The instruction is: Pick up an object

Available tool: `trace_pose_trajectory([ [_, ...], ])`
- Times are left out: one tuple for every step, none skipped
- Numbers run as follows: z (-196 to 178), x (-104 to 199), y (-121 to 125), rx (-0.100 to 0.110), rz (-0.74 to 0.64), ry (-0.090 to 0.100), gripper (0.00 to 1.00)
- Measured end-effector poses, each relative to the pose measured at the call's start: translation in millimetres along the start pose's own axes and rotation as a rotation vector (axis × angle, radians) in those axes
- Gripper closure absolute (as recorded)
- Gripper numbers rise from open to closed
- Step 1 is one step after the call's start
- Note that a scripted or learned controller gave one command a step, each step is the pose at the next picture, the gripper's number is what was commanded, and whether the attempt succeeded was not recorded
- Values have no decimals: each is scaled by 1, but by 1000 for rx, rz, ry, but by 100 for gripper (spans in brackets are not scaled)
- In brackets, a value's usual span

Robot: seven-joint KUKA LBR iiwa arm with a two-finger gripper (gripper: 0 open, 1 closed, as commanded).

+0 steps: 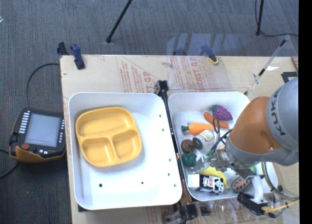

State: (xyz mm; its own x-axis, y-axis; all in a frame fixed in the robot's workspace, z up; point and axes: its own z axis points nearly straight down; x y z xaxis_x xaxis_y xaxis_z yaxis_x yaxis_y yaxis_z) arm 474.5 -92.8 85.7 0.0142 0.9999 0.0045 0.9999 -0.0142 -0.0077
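Camera view has the arm point(265, 130) bent low over the right bin point(195, 102), its gripper point(220, 162) buried among the toys; whether the fingers are spread or pressed together, I cannot tell. Around it lie a carrot point(200, 128), a purple bunch of grapes point(223, 113), a brown round piece point(187, 146) and a black-and-white carton point(210, 182) (nothing visibly lifted). Over in the left bin point(122, 189), a yellow divided tray point(108, 136) sits alone

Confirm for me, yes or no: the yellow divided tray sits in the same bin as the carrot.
No: the yellow tray lies in the left bin, while the carrot lies in the right bin.
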Motion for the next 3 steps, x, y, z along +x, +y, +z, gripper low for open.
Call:
trace_pose_trajectory([
  [-9, -2, 0, 3, 10, 1, 100],
  [-102, 18, 1, -5, 373, -1, 100],
  [-101, 45, 133, -5, 405, -2, 100],
])
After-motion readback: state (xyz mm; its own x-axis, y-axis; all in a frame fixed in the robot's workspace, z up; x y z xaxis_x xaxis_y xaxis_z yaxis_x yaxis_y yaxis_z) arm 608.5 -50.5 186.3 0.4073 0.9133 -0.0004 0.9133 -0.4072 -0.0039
